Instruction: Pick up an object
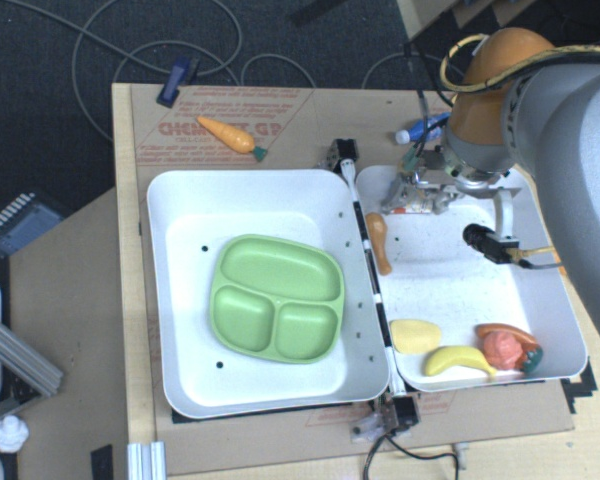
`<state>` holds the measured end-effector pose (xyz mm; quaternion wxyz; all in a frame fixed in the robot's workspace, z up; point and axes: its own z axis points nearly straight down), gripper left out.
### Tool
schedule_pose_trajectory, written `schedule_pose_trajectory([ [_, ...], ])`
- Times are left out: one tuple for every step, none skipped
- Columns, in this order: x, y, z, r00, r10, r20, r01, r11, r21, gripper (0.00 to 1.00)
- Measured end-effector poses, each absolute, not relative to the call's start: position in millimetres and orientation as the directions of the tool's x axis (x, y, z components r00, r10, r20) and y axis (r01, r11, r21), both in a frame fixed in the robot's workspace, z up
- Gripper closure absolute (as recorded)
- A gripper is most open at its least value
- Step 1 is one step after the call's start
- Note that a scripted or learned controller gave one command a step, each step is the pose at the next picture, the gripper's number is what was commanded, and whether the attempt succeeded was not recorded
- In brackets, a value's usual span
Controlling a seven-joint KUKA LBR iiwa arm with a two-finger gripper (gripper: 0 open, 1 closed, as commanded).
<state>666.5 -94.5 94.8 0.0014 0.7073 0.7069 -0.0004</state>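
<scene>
A pale green divided tray [277, 298], a yellow banana [456, 361], an orange carrot [230, 134]

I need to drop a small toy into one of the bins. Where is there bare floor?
Left bin: bare strips all round the green tray. Right bin: open middle, between the sausage and the banana. Its near end is crowded; the gripper hangs over its far end.

one fixed camera looks down at a slant over both white bins [180, 268].

Tool [420, 190] hovers near sausage [379, 242] in right bin [565, 313].
</scene>
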Motion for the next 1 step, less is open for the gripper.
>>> schedule_pose_trajectory([
  [612.2, -8.0, 186.0, -0.003, 1.0, 0.002, 1.0, 0.003, 0.001, 1.0],
])
